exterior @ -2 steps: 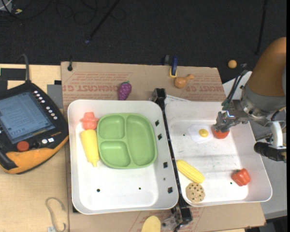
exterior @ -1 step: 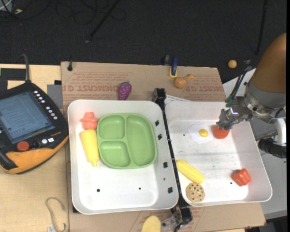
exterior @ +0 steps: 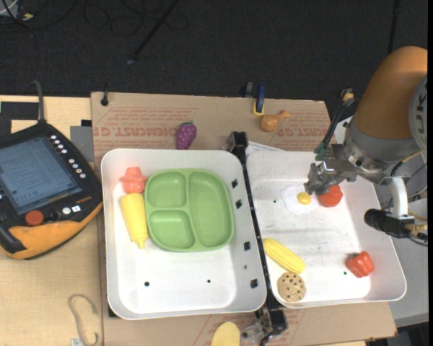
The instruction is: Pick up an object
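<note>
item 1, nearest me: cookie (exterior: 292, 287) and corn cob (exterior: 284, 255), at the near edge of the right bin (exterior: 390, 283), well below and left of the gripper (exterior: 319, 180).

item 2: red pepper (exterior: 359, 264), near right of that bin, below and right of the gripper, well apart from it.

item 3: left bin (exterior: 173, 290), far left of the gripper, bearing a green divided plate (exterior: 189, 209), a yellow squash-like piece (exterior: 134, 218) and a pink piece (exterior: 133, 179) beside it.

item 4: fried egg (exterior: 301, 200), just below and left of the gripper.

item 5: red tomato-like piece (exterior: 331, 195), just below and right of the gripper; i take this or the egg to be the target.

item 6: gripper, low over the right bin's far half. i cannot tell how it is set, and i see nothing gripped in it.

step, by my judgement: approach, before any grasp. the next move calls for centring over one piece, descending to the bin floor, closing on it, and lifting.

item 7, farthest: grape bunch (exterior: 186, 134) and a small orange piece (exterior: 273, 121) on the cardboard, above and left of the gripper.
</note>
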Available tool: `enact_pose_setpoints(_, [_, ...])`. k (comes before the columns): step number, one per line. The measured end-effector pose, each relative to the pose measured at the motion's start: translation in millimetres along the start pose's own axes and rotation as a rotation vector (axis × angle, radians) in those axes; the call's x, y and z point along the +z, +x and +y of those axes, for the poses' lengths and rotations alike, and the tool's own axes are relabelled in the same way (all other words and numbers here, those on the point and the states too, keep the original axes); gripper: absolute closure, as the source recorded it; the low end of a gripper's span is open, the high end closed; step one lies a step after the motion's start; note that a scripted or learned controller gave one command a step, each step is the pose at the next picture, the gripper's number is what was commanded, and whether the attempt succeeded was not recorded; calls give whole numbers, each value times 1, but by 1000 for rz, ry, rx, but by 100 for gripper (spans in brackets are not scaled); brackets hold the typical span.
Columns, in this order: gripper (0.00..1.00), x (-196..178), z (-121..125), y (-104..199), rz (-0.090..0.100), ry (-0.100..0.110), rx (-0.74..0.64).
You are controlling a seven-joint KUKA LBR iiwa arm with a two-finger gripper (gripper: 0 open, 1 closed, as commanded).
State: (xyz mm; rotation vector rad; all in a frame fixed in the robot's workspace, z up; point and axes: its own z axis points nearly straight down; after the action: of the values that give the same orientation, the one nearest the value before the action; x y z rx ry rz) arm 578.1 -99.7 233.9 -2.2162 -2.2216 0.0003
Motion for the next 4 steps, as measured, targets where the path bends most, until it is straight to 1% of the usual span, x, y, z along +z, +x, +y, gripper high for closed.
enact_pose_setpoints(1, [100,13,-11,29,-1,2,2])
enact_pose_setpoints(2, [100,6,-5,43,-2,-1,2])
enact_pose_setpoints(3, [100,-3,-9,38,-2,-2,1])
enact_pose_setpoints(4, [100,17,-12,33,-2,2,3])
